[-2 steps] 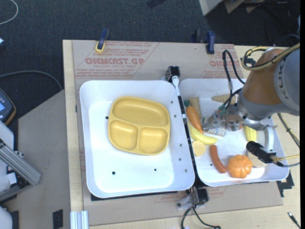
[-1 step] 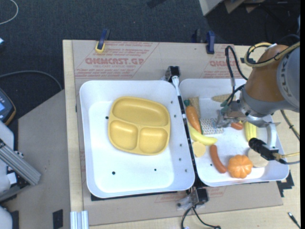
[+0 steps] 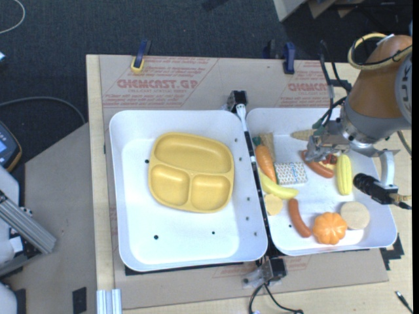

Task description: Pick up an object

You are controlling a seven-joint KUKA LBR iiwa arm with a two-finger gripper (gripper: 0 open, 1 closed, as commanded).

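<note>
My gripper (image 3: pixel 319 150) hangs low in the right bin (image 3: pixel 313 196), near its back right part, with the grey and orange arm (image 3: pixel 376 90) above it. Directly beneath and in front of it lies a red hot dog (image 3: pixel 322 169), partly covered by the gripper. A yellow corn cob (image 3: pixel 343 174) lies just to the right of that. Whether anything is held cannot be seen from this angle.
The right bin also holds a carrot (image 3: pixel 264 162), a banana (image 3: pixel 278 190), a checkered cracker (image 3: pixel 291 173), a sausage (image 3: pixel 299 217), an orange pumpkin (image 3: pixel 328 228), a round cookie (image 3: pixel 354 215) and a cone (image 3: pixel 302 135). A yellow divided plate (image 3: pixel 191 173) lies in the left bin (image 3: pixel 131 195).
</note>
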